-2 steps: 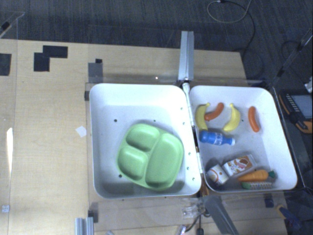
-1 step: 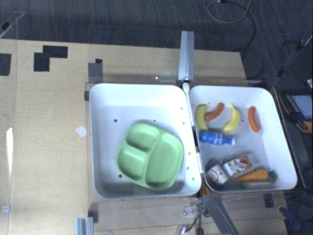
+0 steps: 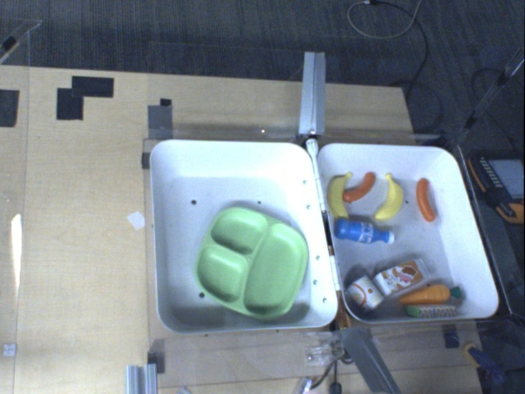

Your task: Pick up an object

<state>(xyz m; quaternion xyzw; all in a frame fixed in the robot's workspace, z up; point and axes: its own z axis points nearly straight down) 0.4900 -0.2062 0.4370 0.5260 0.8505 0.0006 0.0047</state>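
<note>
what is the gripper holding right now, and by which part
Nothing can be seen held. The green divided tray lies in the left bin, and the blue bottle, carrot and sausage all rest loose in the right bin.

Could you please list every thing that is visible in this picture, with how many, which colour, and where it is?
white bins: 2, white, side by side on the bench
divided plate: 1, green, in the left bin, toward its near side
bananas: 2, yellow, far part of the right bin, one on each side of a sausage
sausages: 2, orange-red, right bin; one between the bananas, the other apart near the far right wall
bottle: 1, blue with white cap, lying in the middle of the right bin
carton: 1, white and brown, near part of the right bin
can: 1, pale, lying left of the carton
carrot: 1, orange, near right corner of the right bin
cable: 1, pale, on the dark floor beyond the bench
</note>
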